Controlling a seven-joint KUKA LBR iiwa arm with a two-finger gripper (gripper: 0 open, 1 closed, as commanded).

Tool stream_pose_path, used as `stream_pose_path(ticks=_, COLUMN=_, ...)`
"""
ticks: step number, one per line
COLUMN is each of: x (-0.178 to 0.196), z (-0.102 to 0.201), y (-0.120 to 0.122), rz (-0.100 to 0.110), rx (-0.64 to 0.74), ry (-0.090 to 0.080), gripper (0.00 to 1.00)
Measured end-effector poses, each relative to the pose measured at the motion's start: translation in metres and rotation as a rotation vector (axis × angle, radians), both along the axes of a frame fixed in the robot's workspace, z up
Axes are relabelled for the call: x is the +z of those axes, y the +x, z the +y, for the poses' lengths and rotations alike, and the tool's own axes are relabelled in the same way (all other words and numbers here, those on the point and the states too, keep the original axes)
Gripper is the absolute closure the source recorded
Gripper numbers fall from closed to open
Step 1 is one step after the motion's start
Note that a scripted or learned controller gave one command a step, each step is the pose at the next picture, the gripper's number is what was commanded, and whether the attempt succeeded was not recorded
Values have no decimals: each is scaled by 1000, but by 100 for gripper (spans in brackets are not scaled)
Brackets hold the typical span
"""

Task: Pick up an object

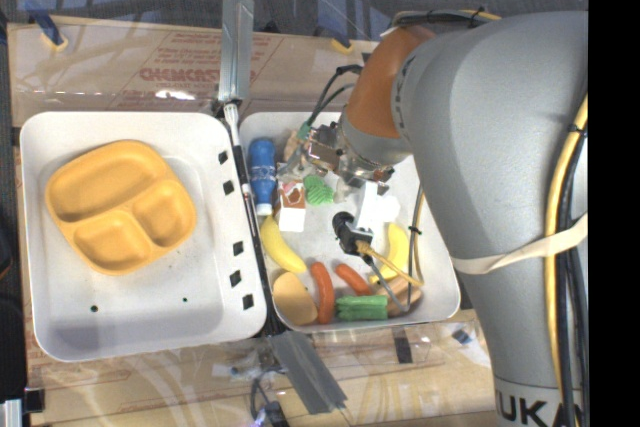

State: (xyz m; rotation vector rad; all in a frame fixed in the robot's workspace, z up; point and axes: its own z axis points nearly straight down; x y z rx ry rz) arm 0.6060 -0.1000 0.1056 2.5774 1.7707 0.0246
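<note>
In the cluttered shallow white bin (320, 230), my claw (322, 153) hangs low beside the blue plastic bottle (261, 170); open or closed, cannot tell. Apparently nothing lifted yet; grasp remains.

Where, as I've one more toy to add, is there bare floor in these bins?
Left bin: wide bare floor below and right of the yellow plate. Right bin is crowded: bottle, banana, sausage and more, with the arm over it; just a slim bare strip right of the banana.

Plate (120, 205) lies in left bin (130, 320); bottle (262, 170) and banana (280, 250) in right bin (441, 303).
</note>
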Motion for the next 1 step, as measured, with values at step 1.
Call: stream_pose_path(ticks=1, x=-1, z=5, y=56, rz=-1, rx=71, ry=-3, gripper=0)
